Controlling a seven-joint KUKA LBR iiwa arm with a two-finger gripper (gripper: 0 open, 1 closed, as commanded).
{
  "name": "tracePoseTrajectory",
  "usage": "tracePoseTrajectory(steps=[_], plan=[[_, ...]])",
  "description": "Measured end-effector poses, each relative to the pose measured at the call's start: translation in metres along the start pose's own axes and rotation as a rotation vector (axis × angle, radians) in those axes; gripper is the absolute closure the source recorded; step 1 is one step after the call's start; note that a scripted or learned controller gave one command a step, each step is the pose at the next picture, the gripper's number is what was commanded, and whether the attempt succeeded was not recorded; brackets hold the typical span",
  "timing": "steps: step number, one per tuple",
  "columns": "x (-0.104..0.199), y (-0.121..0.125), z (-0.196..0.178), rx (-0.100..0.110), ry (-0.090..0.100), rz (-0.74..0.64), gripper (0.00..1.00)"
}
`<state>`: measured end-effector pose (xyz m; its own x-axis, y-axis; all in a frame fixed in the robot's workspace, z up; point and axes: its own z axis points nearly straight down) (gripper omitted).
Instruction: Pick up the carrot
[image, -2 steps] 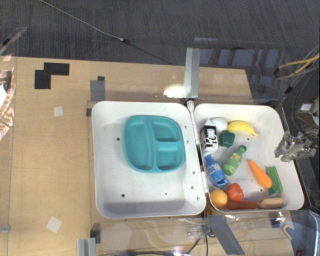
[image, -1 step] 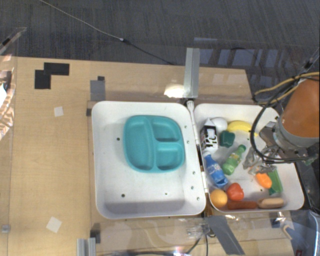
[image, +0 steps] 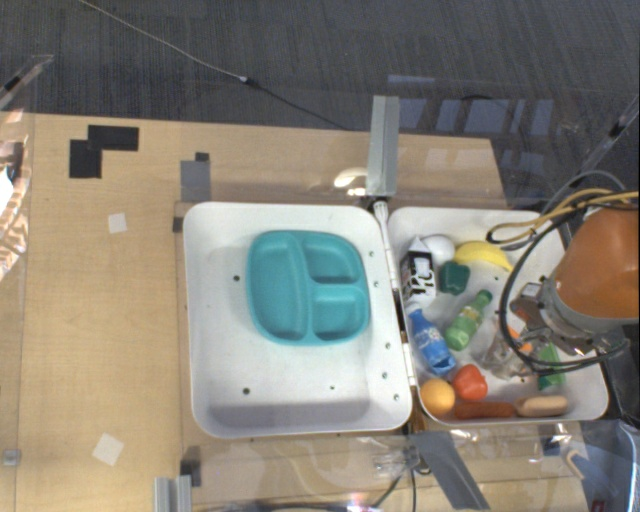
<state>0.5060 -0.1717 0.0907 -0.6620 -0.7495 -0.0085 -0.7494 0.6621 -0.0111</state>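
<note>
carrot (image: 487, 409): long red-orange piece by the front wall of the right bin (image: 598, 402), lying flat
axis: runs left-right, along that wall
neighbours: orange (image: 437, 396) at its left end, tomato (image: 470, 381) just behind, tan sausage (image: 543, 405) at its right end
claw (image: 520, 352): state cannot tell, wrist and cables cover it
direction: carrot is toward the front and a bit left of claw, near
room: tight, crowded both ends
left bin (image: 200, 330): teal tray (image: 306, 286)
worktop (image: 90, 330): bare wood
</note>
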Motion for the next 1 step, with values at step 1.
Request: tracePoseTrajectory(steps=[1], plan=[[-0.0884,0.0285,-0.0912,0.000,-0.004,-0.193,1.00]])
